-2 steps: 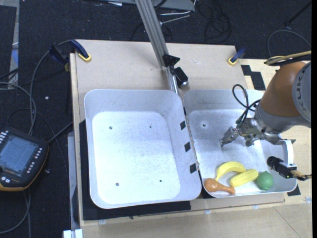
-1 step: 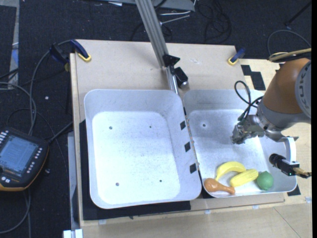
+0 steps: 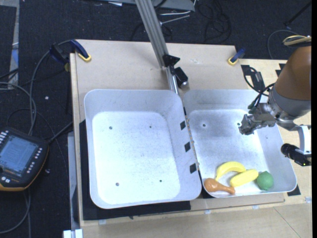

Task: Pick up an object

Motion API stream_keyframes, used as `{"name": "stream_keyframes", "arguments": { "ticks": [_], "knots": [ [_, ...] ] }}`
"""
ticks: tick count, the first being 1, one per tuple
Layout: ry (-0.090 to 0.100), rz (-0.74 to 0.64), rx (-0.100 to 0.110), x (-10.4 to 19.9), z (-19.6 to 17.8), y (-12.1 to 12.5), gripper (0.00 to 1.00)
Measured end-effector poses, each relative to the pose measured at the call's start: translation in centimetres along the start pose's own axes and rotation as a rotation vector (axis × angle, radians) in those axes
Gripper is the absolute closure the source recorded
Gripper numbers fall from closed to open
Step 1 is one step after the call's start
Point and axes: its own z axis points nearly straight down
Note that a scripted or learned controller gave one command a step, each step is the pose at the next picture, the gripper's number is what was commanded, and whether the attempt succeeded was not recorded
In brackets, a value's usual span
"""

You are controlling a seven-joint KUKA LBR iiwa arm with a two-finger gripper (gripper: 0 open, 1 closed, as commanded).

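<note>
My gripper hangs over the right part of the right bin, reaching in from the right below the orange wrist band. Its dark fingers point down and left, and nothing shows between them. Along the bin's near edge lie a yellow banana, a second yellow piece next to it, a green round fruit and an orange pear-shaped object. The gripper stands well behind these objects, apart from them.
The left bin sits beside the right one, sharing a middle wall. A slanted metal pole rises behind the bins. A pendant lies on the floor at the left.
</note>
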Motion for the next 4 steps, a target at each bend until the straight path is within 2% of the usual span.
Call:
{"name": "stream_keyframes", "arguments": {
  "ticks": [1, 2, 3, 4],
  "knots": [
    [0.000, 0.000, 0.000, 0.2, -6.2, -0.1, 1.00],
    [0.001, 0.000, 0.005, 0.2, -6.7, -0.1, 1.00],
    [0.002, -0.005, 0.005, 5.6, -7.3, 1.2, 1.00],
    [0.002, -0.004, 0.006, 11.4, -6.3, 1.1, 1.00]
  ]
}}
